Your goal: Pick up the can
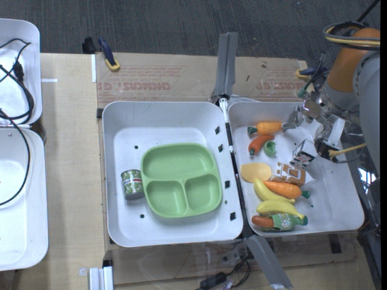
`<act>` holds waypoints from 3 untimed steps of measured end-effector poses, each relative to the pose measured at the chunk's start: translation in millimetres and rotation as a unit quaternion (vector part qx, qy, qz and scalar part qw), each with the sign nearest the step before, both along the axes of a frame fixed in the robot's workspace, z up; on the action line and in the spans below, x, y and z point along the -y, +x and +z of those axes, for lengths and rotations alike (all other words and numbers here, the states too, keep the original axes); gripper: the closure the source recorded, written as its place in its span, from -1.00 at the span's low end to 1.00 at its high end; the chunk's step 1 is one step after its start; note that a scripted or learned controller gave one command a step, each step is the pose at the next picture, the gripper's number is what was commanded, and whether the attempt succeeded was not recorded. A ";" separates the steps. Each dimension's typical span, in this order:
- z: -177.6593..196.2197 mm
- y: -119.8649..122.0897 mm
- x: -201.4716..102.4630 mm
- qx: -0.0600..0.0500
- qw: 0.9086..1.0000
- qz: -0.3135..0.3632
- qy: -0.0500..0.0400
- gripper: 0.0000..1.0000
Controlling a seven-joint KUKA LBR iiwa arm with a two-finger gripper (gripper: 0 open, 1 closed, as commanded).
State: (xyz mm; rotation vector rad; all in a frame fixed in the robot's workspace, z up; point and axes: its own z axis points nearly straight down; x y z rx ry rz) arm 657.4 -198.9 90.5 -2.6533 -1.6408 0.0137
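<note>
- The arm [354, 71] reaches in from the right, bent down over the right bin [338, 210].
- Its fingers [314, 135]: apart or together, I cannot tell.
- The can [131, 183] sits in the left bin [121, 125], just beside the green tray [181, 180].

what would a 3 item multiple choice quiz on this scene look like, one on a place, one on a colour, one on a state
1. Where is the can?
A. in the left bin, beside the tray's left edge
B. in the right bin among the toy food
C. on the bench outside both bins

2. What colour is the divided tray?
A. blue
B. light green
C. red

3. How does the can stand relative to the gripper?
A. held between its fingers
B. apart from it, in the other bin
C. lifted above the tray

Answers:
1 A, the can sits on the left bin floor, next to the tray.
2 B, the tray is pale green all over.
3 B, the gripper is over the right bin, while the can rests on the left bin's floor.
</note>
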 end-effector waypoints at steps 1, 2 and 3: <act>3.3 -51.1 4.0 0.011 0.997 0.072 0.000 -1.00; 50.8 -39.0 -40.4 0.009 1.000 -0.020 -0.007 -1.00; 6.9 -25.8 -68.5 0.014 0.998 0.064 -0.008 -1.00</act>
